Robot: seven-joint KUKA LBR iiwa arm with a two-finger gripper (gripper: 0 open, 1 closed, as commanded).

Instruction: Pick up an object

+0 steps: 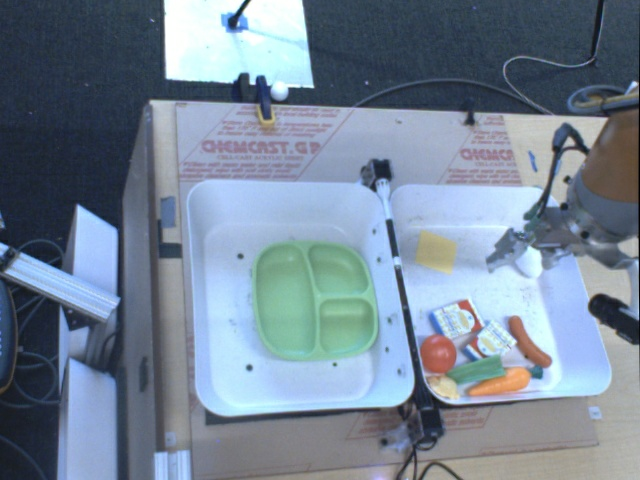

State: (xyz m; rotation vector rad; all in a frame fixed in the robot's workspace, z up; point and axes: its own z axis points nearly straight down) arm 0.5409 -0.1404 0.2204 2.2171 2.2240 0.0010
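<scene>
My gripper (520, 252) hangs over the right part of the right bin (590, 318), below the grey arm with its orange band (612, 164). Something small and white (528, 262) shows right at its tip; I cannot tell whether it is held. A yellow cheese slice (436, 251) lies to the gripper's left. Nearer the front lie two small cartons (456, 319) (491, 339), a red tomato (438, 353), a green vegetable (476, 370), an orange carrot (499, 382) and a red sausage (529, 341).
The left bin (215, 298) holds a green divided plate (315, 299). A black rod (393, 253) runs along the seam between the bins. Cables (545, 68) trail behind the right bin.
</scene>
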